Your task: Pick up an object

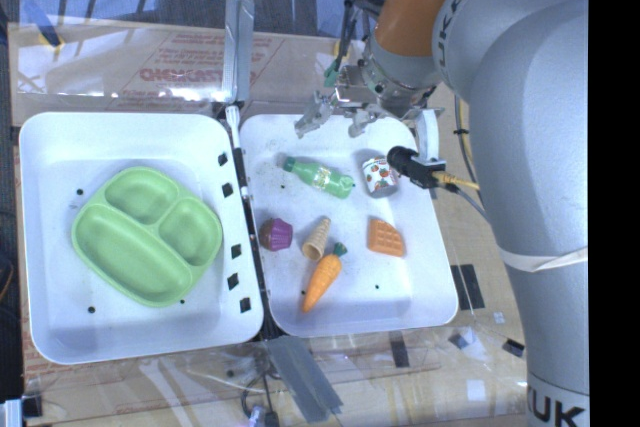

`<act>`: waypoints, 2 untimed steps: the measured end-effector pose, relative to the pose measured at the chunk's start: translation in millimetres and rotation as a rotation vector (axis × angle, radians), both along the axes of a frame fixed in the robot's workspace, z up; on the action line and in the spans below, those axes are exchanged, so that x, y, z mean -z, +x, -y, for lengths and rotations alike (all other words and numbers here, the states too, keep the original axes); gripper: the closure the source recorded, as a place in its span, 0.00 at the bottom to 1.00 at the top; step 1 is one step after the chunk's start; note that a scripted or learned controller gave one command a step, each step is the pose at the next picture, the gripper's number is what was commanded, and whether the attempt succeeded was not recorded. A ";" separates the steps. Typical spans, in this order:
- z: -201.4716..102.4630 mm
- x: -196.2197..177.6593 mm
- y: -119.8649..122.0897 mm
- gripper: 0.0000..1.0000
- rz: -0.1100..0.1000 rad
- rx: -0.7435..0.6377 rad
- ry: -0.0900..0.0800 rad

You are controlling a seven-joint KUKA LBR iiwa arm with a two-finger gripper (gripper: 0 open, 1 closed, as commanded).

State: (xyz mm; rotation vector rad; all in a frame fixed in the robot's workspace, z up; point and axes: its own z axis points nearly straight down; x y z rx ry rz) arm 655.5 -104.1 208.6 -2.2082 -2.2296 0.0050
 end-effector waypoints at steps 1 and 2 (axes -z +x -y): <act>28.2 116.8 1.3 0.00 0.003 -0.161 0.000; 27.8 106.4 1.8 1.00 0.002 -0.166 0.000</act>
